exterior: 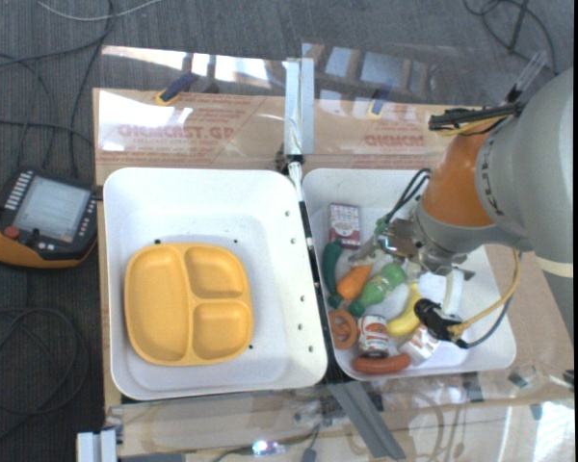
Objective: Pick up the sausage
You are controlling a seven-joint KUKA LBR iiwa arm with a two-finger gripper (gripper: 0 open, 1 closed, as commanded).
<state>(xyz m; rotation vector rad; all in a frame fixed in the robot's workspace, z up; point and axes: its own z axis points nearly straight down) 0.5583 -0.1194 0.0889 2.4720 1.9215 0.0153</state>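
Left bin [116, 287]: yellow divided plate [188, 303] toward the front-left, three compartments, nothing in them. Right bin [496, 349]: heap of toy food crowded along the left wall and front edge. Small red box [344, 221] toward the back, green pepper [332, 255] and carrot [354, 282] just below, green bottle [382, 286] beside the carrot, pretzel [342, 328] against the left wall, small can [372, 334] and banana [403, 323] near it. Sausage [381, 363] flat at the front edge, just below the can, nothing gripping it. Gripper [405, 243] low over the heap by the bottle; finger opening not discernible, cannot tell any hold.
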